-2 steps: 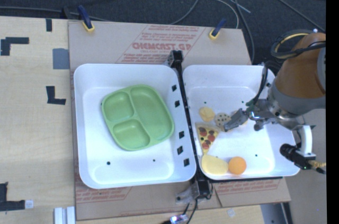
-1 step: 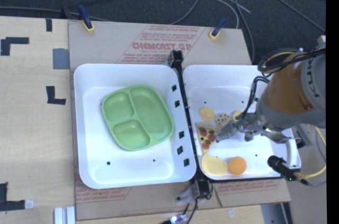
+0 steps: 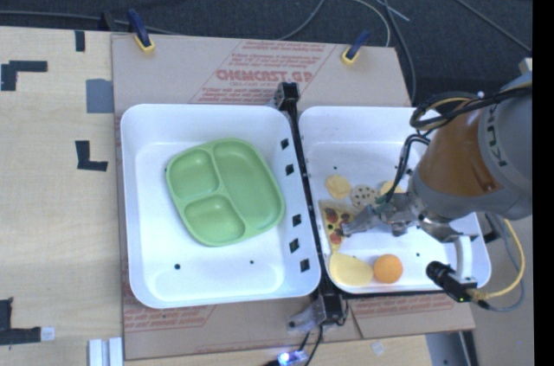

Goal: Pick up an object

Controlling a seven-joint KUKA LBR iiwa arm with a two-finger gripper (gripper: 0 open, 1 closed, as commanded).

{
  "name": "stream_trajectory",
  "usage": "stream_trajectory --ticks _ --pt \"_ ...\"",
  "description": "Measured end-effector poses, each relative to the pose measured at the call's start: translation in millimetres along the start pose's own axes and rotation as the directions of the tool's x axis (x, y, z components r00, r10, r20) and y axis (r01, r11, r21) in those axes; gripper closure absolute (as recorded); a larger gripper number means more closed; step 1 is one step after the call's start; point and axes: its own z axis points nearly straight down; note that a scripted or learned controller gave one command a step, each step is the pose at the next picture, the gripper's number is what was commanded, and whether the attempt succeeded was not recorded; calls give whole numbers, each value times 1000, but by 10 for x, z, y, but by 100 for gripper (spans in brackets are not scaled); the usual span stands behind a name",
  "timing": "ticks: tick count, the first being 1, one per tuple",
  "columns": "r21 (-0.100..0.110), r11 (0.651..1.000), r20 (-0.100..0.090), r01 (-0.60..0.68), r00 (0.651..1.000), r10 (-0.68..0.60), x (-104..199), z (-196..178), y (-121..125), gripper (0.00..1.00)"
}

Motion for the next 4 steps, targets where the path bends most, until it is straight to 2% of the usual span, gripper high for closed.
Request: stream_trajectory --ticks 1,2,4 --pt "-3 1000 -4 3 1000 -3 20 -130 17 100" --pt "-4 1000 2 2 1000 -2 31 -758 14 100" --pt "-6 1000 3 2 1000 -2 -6 -1900 200 100"
